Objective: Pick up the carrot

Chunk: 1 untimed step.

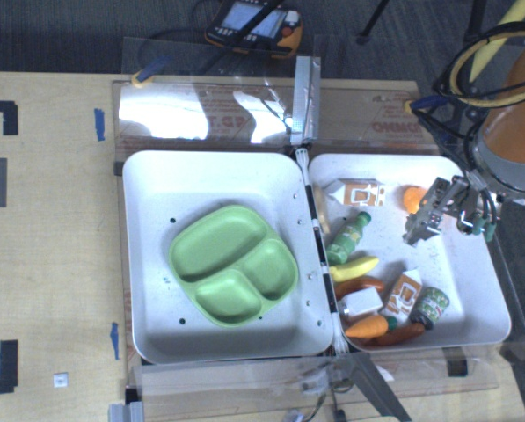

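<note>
I'm watching the gripper (425, 218) sit low over the upper right part of the right bin (495, 310), and nothing lies between its fingers — they look parted and bare, though at this slant I can't be fully sure of the gap. So the pick is not done: the carrot (367, 326) lies untouched at the near edge of the right bin, well apart from the gripper, close to the wall shared with the left bin (143, 236). What is left, as I judge it, is the whole of the job — travel across the bin, descend, close, lift. The carrot is crowded. A white block (361, 301) lies touching or just behind it, a dark red piece (401, 333) runs along its right side, and a small orange-and-white carton (404, 295) and a green can (433, 306) stand just beyond that. Further up the right bin are a banana (353, 267), a green bottle (348, 238) and a second carton (359, 193). An orange ball (412, 198) lies just beside the gripper, and its color could draw a wrong grasp. In the left bin sits 1 green divided plate (233, 263), out of the way.
</note>
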### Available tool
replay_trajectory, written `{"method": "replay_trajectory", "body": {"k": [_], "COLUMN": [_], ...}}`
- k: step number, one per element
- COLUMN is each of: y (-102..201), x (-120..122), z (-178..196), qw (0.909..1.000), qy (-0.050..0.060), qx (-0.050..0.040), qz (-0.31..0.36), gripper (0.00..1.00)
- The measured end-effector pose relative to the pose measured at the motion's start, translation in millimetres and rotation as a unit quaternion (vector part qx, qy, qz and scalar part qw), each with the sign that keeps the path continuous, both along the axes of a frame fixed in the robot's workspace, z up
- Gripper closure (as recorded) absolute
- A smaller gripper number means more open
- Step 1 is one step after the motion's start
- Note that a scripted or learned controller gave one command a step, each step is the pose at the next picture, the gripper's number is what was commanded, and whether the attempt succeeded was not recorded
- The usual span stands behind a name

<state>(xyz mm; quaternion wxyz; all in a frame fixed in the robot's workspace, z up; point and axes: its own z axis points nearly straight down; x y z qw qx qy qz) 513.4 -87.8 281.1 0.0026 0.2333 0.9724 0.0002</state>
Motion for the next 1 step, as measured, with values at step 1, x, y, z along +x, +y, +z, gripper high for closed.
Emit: {"method": "replay_trajectory", "body": {"k": [1], "y": [-24.6], "x": [39.8], "z": [10.4], "qw": [0.9997], "qy": [-0.001], "qx": [-0.0004], "qz": [0.025], "gripper": [1.0]}}
